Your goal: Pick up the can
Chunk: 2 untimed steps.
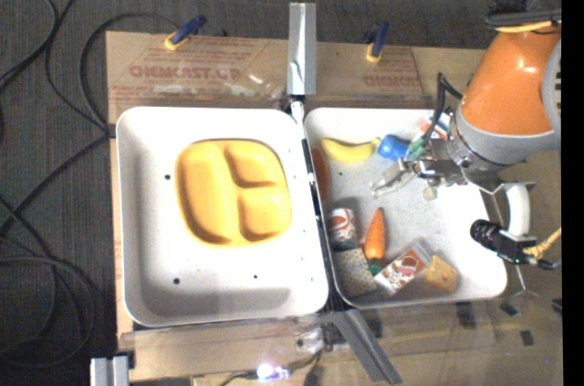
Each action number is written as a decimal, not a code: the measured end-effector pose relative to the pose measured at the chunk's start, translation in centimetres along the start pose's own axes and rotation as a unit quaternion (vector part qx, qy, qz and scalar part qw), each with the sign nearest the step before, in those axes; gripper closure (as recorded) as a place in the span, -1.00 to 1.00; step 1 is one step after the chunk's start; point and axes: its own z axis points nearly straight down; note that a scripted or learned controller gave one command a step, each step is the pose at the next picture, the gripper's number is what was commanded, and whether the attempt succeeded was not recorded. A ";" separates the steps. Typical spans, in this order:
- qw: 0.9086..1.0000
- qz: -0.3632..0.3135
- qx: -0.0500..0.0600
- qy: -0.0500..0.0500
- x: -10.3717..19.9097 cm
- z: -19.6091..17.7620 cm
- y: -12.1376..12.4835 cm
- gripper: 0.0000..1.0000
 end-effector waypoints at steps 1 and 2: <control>1.000 0.005 0.001 0.001 -2.8 13.4 -2.2 -1.00; 0.998 0.059 -0.006 -0.003 -0.8 15.2 5.9 -1.00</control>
